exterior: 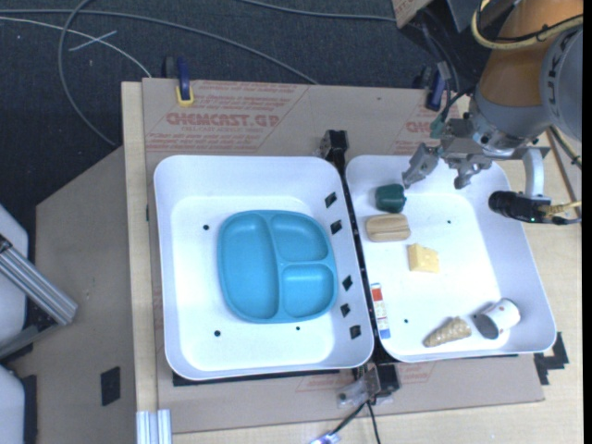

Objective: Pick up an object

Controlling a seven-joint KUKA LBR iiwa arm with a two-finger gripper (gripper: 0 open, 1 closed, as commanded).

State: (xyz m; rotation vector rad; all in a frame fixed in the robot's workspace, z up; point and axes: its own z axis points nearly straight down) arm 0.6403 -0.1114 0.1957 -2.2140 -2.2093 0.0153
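Camera view: hand (pixel 442 166) spread wide, gripping nothing, upper right.
Small dark-green block (pixel 390 195) sits off-centre beneath; fingers may knock it aside.

Robot test bench in a lab or workshop.

A bare board bench (pixel 277 100) printed with a maker's name is held by blue clamps (pixel 184 80). It bears two white bins (pixel 176 248) side by side, while loose cables (pixel 102 26) trail over dark carpet (pixel 55 91) and a grey-and-orange industrial arm (pixel 523 58) reaches in.
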